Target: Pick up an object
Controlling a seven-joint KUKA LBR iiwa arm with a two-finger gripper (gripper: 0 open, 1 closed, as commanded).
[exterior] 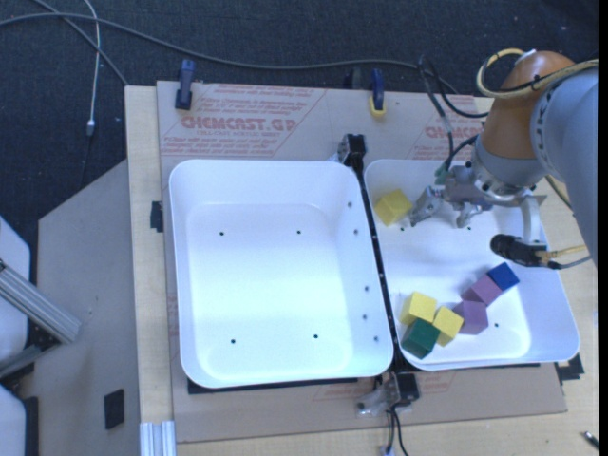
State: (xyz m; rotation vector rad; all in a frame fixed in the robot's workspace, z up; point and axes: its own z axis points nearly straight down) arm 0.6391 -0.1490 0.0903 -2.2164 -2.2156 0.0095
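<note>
My gripper (440,213) hangs over the back part of the right bin (532,350), its two fingers spread apart with nothing between them. A yellow block (392,206) lies just left of the left fingertip, near the bin's back left corner. Toward the front of the same bin sit a cluster of blocks: a blue one (503,276), two purple ones (485,290) (472,315), two yellow ones (421,307) (447,323) and a green one (421,336).
The left bin (190,255) stands beside the right one, their rims touching. Cables run across the dark floor behind the bench, and clamps (377,91) hold the board at its back edge. A black connector (520,248) juts from the wrist over the right bin.
</note>
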